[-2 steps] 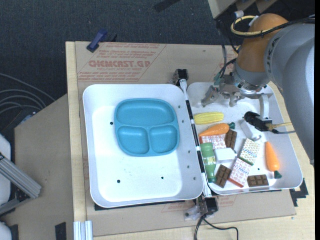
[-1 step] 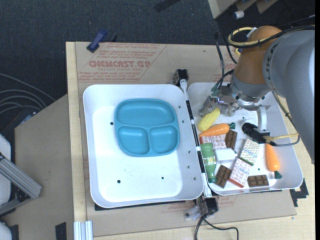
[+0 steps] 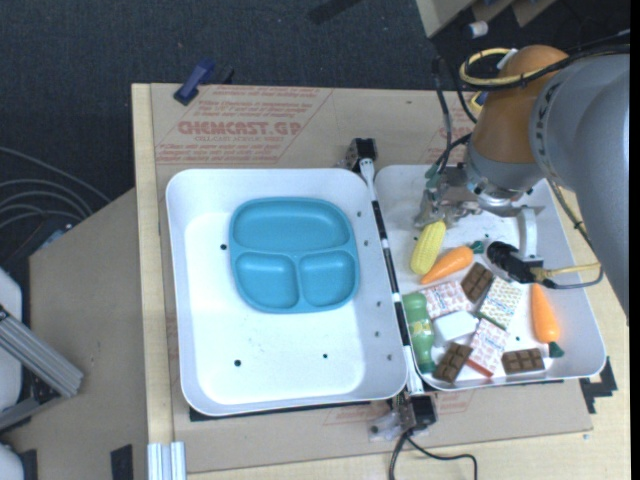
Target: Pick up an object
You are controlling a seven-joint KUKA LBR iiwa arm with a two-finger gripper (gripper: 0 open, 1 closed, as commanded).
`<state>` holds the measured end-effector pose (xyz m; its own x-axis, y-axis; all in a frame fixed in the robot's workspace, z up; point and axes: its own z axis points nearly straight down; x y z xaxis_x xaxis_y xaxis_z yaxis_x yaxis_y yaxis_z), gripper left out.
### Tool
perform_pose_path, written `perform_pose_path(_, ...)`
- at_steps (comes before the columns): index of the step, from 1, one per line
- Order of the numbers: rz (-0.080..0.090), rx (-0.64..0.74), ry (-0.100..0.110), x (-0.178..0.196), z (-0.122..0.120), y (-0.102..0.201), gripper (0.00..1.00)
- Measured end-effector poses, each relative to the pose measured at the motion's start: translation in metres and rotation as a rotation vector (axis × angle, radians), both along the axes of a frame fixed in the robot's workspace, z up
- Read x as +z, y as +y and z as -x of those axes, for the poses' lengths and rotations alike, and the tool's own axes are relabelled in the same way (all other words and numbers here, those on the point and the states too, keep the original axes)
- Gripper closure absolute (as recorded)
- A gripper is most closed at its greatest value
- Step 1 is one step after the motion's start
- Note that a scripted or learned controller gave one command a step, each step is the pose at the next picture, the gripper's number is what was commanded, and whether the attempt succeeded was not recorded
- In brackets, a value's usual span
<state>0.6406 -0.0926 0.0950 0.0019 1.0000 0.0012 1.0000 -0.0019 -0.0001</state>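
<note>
Yellow plastic corn cob (image 3: 430,246), short and knobbly, lies tilted in right-hand white bin (image 3: 590,353), centre-right of frame, touching orange plastic carrot (image 3: 447,263). Two-finger gripper (image 3: 437,208) hangs just above the cob's top end; finger spread cannot be told, nothing visibly held.

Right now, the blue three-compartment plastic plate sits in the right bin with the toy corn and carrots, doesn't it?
Not quite. The camera view shows the blue three-compartment plastic plate in the left bin; the yellow toy corn and orange toy carrots lie in the right bin.
</note>
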Motion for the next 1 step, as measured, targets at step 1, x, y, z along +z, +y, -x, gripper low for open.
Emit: perform_pose_path(1,0.000,0.003,0.002,0.0902,0.0667,0.0575,1.00)
